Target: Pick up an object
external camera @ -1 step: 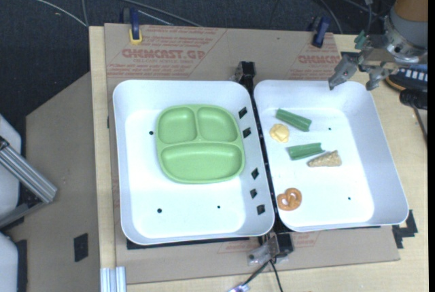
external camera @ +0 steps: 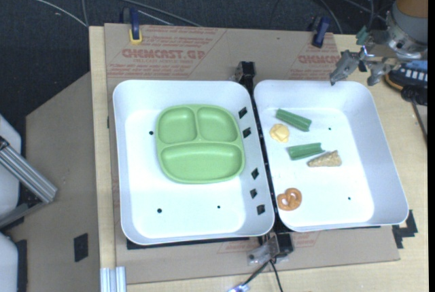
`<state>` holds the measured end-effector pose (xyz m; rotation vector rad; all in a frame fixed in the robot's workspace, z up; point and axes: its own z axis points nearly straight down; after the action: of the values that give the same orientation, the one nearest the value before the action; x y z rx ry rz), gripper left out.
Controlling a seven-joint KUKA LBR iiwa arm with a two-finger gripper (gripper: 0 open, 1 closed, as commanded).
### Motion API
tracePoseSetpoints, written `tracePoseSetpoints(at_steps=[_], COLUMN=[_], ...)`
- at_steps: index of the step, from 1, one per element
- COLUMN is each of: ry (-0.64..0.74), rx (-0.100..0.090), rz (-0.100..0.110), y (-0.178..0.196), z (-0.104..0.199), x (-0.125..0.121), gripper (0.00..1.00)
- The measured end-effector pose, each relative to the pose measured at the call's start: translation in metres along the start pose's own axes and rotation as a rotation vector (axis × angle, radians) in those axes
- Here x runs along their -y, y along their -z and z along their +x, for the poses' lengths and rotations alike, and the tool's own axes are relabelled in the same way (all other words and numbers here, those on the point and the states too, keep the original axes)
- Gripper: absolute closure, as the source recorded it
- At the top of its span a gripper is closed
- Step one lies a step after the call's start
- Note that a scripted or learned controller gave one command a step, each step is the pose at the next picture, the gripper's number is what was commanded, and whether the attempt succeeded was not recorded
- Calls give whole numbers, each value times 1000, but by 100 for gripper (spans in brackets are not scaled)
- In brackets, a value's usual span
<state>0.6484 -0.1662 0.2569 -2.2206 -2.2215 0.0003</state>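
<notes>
Green divided plate in left bin. Right bin holds two green sticks, yellow piece, tan wedge, pretzel. Pincer above right bin's far corner, fingers spread, nothing between them.

Both white bins look like smooth, slightly glossy plastic. The green divided plate is matt plastic. Beneath them lies brown printed cardboard, flat and dull. The pincer shows bare metal.

Food items spaced apart, prob. reachable.
</notes>
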Motion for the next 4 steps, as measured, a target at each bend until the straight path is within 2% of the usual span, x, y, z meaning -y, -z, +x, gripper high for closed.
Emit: tracePoseSetpoints(at_steps=[1,3,4], ry=[0,0,0], rx=[-2,-2,-1], rz=[7,5,-2], y=[-57,-170,-155], z=[7,15,15], x=[8,13,11], gripper=[0,0,100])
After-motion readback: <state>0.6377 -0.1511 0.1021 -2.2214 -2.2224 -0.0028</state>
